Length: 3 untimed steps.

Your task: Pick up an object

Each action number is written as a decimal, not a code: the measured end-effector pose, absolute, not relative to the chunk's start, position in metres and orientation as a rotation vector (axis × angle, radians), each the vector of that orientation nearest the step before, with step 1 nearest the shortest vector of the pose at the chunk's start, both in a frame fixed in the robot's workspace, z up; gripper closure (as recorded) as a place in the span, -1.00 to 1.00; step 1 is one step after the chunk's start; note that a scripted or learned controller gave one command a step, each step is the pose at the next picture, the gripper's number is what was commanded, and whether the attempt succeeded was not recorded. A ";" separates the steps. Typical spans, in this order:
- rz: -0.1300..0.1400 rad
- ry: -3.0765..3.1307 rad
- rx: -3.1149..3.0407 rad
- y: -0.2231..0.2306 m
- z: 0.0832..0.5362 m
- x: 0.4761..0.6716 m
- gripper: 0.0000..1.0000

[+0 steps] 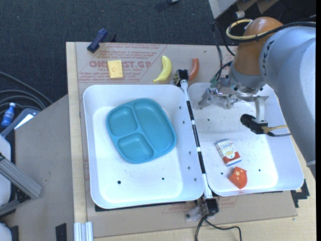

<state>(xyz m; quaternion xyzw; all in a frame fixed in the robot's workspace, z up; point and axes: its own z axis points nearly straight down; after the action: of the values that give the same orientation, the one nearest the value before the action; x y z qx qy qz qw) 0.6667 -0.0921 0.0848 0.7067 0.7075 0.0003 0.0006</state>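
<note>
Small printed carton beside glossy orange wedge in rt bin

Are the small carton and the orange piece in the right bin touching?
Apart. The camera view shows a strip of bare white bin floor between the small carton and the orange piece, which lies nearer the right bin's front rim.
</note>
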 end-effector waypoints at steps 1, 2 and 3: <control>-0.002 2.222 2.224 -0.107 0.085 0.630 -1.00; 0.001 2.222 2.221 -0.097 0.085 0.667 -1.00; 0.000 2.223 2.222 -0.091 0.085 0.666 -1.00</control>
<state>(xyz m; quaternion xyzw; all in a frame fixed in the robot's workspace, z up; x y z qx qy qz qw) 0.6662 -0.0912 0.0850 0.7070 0.7073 -0.0001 -0.0004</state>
